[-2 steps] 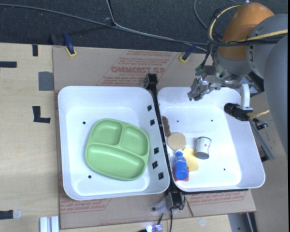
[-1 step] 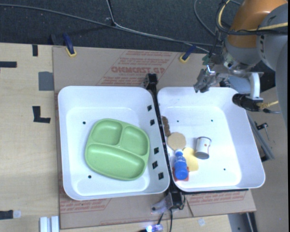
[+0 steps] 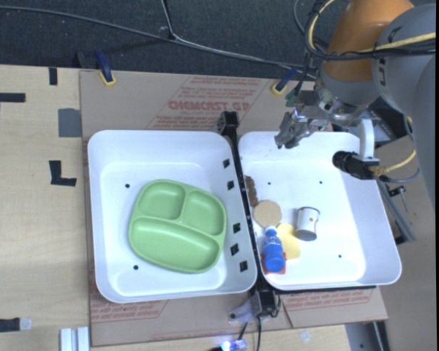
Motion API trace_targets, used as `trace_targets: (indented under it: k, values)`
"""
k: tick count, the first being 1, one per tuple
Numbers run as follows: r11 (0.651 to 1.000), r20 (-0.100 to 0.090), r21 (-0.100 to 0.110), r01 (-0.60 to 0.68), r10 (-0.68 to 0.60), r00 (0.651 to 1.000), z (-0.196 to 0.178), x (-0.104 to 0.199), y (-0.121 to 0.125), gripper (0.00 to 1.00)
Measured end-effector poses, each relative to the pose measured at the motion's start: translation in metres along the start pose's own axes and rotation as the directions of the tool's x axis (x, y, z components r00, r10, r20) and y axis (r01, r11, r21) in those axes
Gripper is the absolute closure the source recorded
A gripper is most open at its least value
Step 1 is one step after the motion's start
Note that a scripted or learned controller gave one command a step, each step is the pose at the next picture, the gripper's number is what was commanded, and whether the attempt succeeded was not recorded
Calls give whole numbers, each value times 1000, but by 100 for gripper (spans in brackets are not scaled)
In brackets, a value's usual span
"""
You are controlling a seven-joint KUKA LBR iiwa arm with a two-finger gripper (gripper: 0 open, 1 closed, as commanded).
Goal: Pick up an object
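Note:
In the right bin (image 3: 351, 196) lie a small grey metal cup (image 3: 306, 222) on its side, a blue bottle (image 3: 274, 251), a yellow piece (image 3: 290, 244) beside it, a round tan disc (image 3: 267, 213) and a small brown item (image 3: 250, 190) by the left wall. My gripper (image 3: 290, 136) hangs over the bin's far left corner, well above and behind these objects. Nothing shows between its fingers.
The left bin (image 3: 110, 189) holds a green sectioned plate (image 3: 178, 225). A black divider clamp (image 3: 230, 123) sits between the bins. The arm and its orange band (image 3: 366, 28) fill the upper right; cables run across the dark floor behind.

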State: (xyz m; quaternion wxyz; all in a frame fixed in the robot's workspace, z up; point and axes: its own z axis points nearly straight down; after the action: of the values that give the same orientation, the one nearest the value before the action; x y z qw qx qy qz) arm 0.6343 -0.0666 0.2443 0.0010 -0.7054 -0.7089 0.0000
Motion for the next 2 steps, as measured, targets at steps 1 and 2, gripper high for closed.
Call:
trace_targets:
  k: [1,2]
  values:
    - [1000,0,1,1,-1,1000,-5,52,-23,100]
    - [1000,0,4,1,-1,1000,14,100,-48,100]
